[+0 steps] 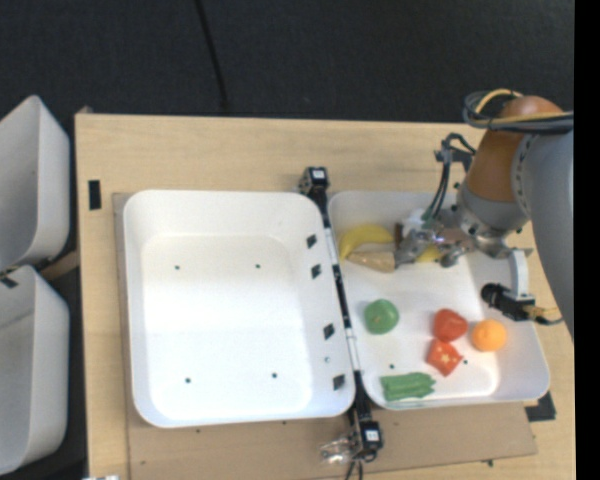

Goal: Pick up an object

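Right bin | yellow banana, curved | tan piece, perhaps bread

My left white bin sits on the tabletop. At 9 o'clock from it, off the tabletop, two white containers stand stacked.

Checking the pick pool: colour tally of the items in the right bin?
Yellow: 1, banana
Tan: 1, piece beside the banana
Green: 2, round one, flat one
Red: 2
Orange: 1, ball
Total: 7
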Tool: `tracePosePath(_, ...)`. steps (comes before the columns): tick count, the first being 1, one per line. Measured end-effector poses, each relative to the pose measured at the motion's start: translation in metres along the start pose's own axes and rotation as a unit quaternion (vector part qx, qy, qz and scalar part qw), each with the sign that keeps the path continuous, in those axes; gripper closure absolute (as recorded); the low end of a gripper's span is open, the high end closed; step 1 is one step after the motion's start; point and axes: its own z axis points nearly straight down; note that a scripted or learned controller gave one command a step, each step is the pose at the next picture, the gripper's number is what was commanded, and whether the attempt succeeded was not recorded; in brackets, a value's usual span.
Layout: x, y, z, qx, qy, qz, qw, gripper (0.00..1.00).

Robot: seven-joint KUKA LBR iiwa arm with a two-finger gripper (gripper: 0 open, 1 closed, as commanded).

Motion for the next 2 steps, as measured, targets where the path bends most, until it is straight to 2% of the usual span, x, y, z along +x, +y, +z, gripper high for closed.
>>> tracePosePath(1,-0.002,0.004,-0.015,-0.006,-0.002,-0.002,1.0,1.0)
tracePosePath(2,-0.009,0.01,-0.067,0.007,0.003,-0.001,1.0,1.0)
